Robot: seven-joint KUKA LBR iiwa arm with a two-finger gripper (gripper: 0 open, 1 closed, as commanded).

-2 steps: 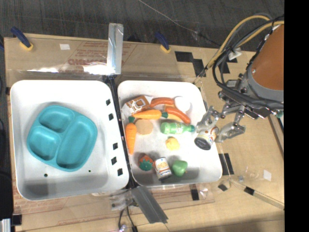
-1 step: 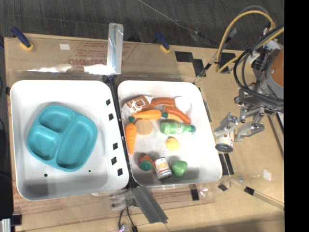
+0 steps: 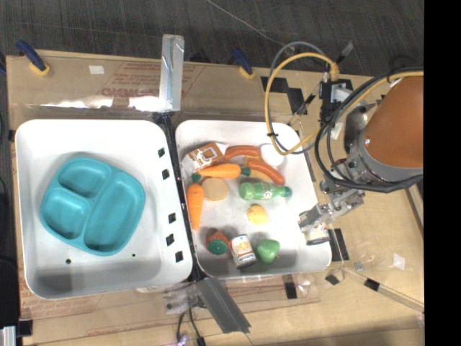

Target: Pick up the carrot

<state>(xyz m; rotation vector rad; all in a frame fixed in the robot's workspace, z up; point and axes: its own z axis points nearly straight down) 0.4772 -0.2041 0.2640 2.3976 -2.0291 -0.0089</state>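
Two shallow white plastic bins side by side on the brown, cardboard-covered tabletop: left white bin bearing a teal divided plastic plate, right white bin crowded with toy food. Grey arm with orange dome reaching in from the right, draped in black and yellow cables. Metal hand hanging over the right bin's right rim, well apart from the target; cannot tell how wide or narrow, but holding nothing visible.

Candidates for the task: a long orange toy carrot lying lengthwise just beside the right bin's left wall, green top toward the far side, and a shorter orange carrot lying crosswise near the far end.

Probably still at the approach stage, with nothing gripped yet. Best to go for the long carrot:
- Travel across the bin above the toys, then descend straight down over the carrot's middle.
- Close across its narrow width, not along its length.
- Mind the bin wall on one side and the round beige toy biscuit touching or nearly touching on the other; little room for a wide opening.
- Avoid the red toy strawberry near the tip.
- Lift slowly; smooth tapered plastic, likely to slip.
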